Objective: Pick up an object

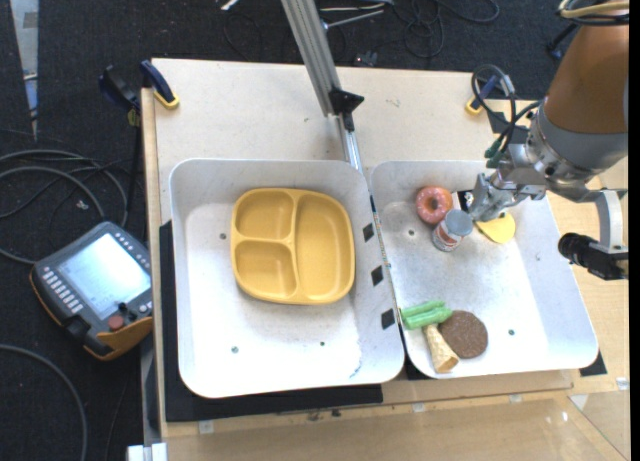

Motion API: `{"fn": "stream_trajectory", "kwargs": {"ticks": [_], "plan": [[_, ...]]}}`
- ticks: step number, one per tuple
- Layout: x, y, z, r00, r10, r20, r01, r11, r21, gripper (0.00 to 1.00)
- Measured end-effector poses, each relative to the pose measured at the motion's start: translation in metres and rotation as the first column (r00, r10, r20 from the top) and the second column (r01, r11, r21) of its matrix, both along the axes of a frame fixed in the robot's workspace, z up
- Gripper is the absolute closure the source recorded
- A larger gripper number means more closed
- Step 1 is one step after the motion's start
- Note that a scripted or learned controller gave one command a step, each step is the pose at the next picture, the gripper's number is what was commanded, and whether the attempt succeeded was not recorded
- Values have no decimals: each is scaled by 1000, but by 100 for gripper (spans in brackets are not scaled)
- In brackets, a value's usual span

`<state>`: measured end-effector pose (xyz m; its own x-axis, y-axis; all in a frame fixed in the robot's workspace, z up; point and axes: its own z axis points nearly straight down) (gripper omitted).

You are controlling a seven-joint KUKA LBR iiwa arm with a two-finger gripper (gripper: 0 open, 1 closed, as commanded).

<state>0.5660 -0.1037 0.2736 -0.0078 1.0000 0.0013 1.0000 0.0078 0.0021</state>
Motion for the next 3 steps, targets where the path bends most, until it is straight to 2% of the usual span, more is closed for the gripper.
{"fn": "stream_trajectory", "kwargs": {"ticks": [3], "plan": [[51, 162, -26, 1000, 1, -1, -1, 1000, 0, 100]]}}
